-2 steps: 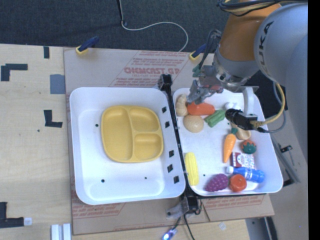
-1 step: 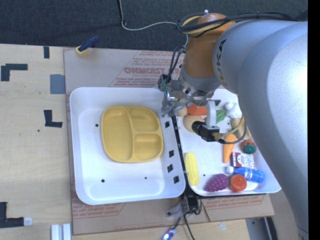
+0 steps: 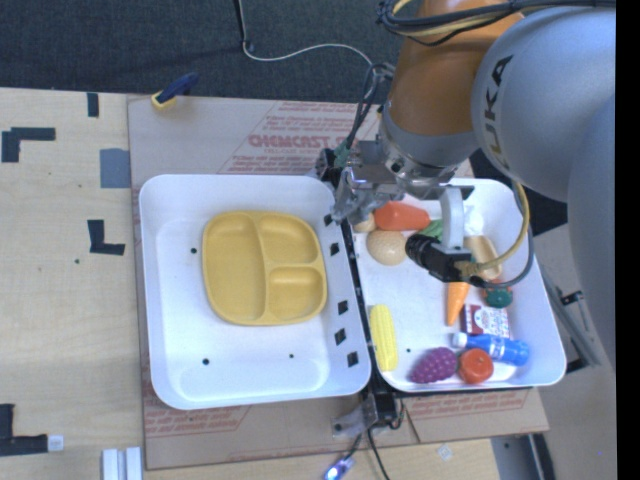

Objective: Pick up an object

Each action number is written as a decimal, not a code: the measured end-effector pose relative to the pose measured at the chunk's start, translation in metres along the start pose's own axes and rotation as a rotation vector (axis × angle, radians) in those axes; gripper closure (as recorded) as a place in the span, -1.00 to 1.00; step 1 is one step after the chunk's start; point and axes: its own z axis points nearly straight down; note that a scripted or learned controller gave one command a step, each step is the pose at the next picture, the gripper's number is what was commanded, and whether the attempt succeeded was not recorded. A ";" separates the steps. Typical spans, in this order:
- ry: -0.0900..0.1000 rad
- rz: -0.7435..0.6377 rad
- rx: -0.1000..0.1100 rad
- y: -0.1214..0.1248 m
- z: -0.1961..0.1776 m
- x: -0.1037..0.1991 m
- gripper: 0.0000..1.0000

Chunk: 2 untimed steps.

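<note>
Objects for picking all lie in the right bin [image 3: 540, 298], crowded toward its far and right sides; bare white floor shows in its near-left middle, between the corn cob [image 3: 383, 336] and the carrot [image 3: 455, 302]. The corn lies just beside the left wall, lengthwise along it. At the near edge sit a bunch of purple grapes [image 3: 434, 365], a red tomato [image 3: 476, 366] and a blue bottle [image 3: 503, 349], close together, with a small red carton [image 3: 488, 320] just behind them. One of each is visible.

The gripper [image 3: 400, 206] hangs over the far-left corner of this bin, by the wall shared with the left bin [image 3: 160, 268]; whether it is open or closed cannot be told. A red pepper-like piece [image 3: 402, 215] and a beige egg-shaped piece [image 3: 386, 247] lie right at it, whether touching it is unclear.

The left bin holds one yellow divided plate [image 3: 264, 267], with open floor around it. Both bins rest on cardboard on the tabletop [image 3: 60, 298].
</note>
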 end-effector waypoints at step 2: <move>0.002 -0.007 -0.008 -0.013 -0.049 0.112 1.00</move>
